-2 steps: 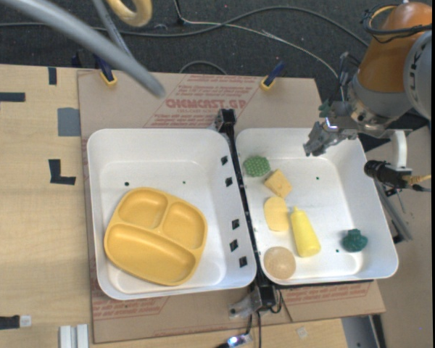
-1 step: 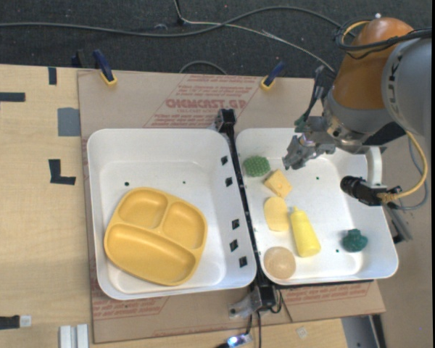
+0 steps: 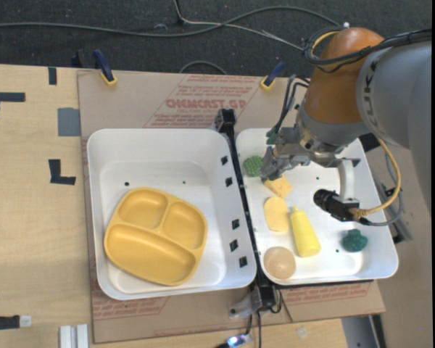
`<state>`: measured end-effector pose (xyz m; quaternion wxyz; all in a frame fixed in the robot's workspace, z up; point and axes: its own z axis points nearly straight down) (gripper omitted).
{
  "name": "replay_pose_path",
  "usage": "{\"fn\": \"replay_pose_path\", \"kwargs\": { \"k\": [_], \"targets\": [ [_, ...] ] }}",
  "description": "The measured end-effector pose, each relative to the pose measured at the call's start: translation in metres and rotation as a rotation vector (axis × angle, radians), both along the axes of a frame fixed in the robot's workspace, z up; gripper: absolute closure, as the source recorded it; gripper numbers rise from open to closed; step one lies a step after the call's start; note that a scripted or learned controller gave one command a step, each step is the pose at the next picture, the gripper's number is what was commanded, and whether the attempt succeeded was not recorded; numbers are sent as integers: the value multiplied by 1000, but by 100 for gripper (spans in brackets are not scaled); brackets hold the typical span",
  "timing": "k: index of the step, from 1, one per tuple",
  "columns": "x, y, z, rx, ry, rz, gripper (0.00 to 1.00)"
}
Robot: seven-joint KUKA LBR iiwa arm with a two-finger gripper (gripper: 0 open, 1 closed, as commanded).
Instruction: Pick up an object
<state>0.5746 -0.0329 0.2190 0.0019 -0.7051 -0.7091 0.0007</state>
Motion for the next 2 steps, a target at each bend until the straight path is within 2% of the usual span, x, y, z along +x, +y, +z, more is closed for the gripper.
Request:
{"fn": "replay_pose_path", "kwargs": {
  "k": [2],
  "targets": [
    [-51, 100, 15, 0, 0, 2, 100]
  ]
}}
